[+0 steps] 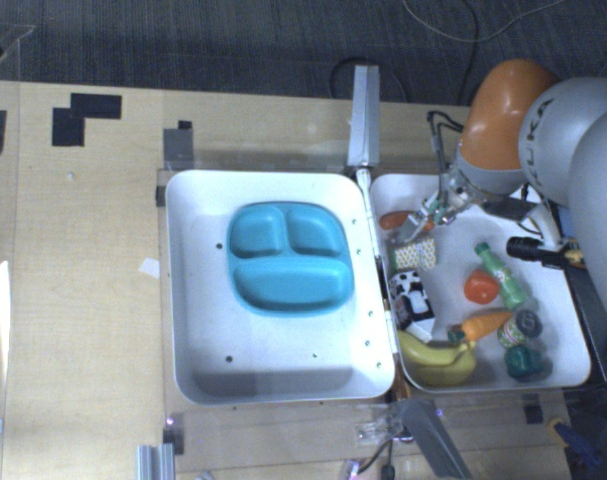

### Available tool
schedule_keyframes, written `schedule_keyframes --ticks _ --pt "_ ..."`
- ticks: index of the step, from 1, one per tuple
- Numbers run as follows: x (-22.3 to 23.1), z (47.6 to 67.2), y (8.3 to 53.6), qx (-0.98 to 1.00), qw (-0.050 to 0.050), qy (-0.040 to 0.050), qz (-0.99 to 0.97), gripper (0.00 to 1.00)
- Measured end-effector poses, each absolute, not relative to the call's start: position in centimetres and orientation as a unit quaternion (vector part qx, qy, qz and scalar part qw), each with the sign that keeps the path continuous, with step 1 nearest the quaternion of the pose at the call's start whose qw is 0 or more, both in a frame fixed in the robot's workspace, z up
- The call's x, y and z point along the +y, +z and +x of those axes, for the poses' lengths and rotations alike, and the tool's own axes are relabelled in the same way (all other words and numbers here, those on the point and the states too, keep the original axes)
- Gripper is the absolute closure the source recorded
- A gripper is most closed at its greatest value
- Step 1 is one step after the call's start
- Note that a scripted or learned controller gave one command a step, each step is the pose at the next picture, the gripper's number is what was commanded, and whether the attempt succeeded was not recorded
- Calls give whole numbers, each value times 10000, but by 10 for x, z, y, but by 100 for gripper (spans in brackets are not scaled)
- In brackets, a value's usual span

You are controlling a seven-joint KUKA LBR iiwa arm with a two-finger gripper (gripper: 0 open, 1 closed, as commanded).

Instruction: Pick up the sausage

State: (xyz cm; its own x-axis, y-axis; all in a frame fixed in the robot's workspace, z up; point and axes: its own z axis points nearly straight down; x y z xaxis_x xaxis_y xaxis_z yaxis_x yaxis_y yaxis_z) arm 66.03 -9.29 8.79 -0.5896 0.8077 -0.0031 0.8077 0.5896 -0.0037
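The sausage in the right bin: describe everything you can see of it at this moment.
The sausage shows as a small reddish-brown, rounded piece lying flat on the floor of the right bin, in its far-left corner close to the divider wall. Only its left part is visible; the gripper covers its right end, so contact or grasp cannot be judged. It looks smooth and slightly glossy, like plastic toy food. A speckled block lies just nearer the camera, apart from it.
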Motion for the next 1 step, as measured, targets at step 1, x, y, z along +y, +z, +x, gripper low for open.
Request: schedule_keyframes --ticks 1 --pt "-90 665 102 8925 75 28 4510 100"
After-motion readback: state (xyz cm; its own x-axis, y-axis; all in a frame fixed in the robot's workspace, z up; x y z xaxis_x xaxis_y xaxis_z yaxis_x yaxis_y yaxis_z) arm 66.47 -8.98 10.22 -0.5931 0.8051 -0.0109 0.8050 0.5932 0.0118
